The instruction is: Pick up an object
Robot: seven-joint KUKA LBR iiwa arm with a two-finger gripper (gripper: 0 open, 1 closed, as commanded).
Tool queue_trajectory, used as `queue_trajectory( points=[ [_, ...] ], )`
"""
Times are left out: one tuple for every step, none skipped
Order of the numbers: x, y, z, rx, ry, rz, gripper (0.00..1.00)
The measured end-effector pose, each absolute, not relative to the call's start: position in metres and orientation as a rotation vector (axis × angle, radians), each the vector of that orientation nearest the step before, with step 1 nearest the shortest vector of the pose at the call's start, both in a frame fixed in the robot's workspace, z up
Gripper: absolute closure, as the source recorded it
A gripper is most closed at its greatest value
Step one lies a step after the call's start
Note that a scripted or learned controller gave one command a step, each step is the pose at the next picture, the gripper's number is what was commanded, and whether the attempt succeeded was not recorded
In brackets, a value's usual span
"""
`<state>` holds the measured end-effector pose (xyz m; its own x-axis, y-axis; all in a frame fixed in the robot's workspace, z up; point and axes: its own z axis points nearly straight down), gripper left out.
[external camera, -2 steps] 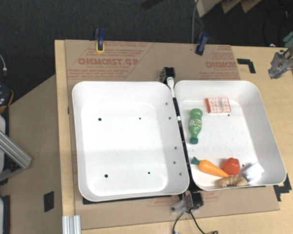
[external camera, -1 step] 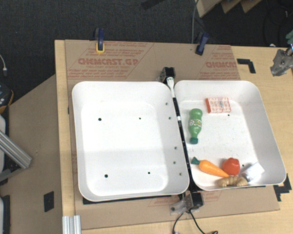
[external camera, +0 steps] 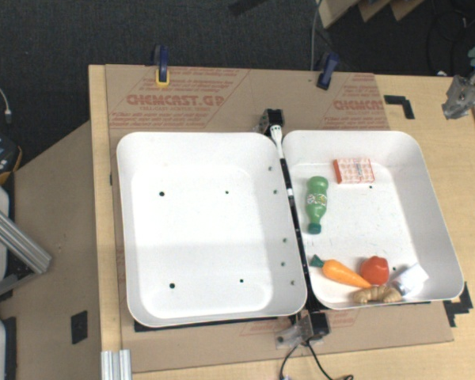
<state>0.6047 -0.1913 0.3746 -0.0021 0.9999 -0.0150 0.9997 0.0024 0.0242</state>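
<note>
From my remote seat I had the gripper (external camera: 464, 95) up at the far right edge of the camera view, a grey metal piece hanging over the bare bench beyond the right bin's (external camera: 427, 176) back corner, well apart from everything in it. Whether it was apart or together, I could not tell; too little of it showed.

All the pickable things lay in the right bin. A small red-and-white patterned box (external camera: 354, 170) sat flat near the back. Just left of it and a bit nearer, a green bottle (external camera: 316, 203) lay on its side close to the bin's left wall, its narrow end pointing towards the front. Down at the front, things crowded together: an orange carrot (external camera: 340, 272) lay slantwise with its green top towards the left wall, a red round fruit (external camera: 374, 270) touched its thick end, and a knobbly tan root (external camera: 378, 294) rested right against the front rim just below both. A small pale scrap (external camera: 412, 278) lay beside the fruit on the right; I could not make out what it was.

The left bin (external camera: 134, 212) showed four dark dots on its floor. Both bins rested on a brown board (external camera: 103, 172) printed with red lettering, held at the back by two blue clamps (external camera: 161, 63).
</note>
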Motion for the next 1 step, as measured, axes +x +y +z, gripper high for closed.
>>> queue_trajectory(
  points=[
    [0.6053, -0.1917, 0.3852, 2.196, 2.202, 0.011, 1.0]
  ],
)
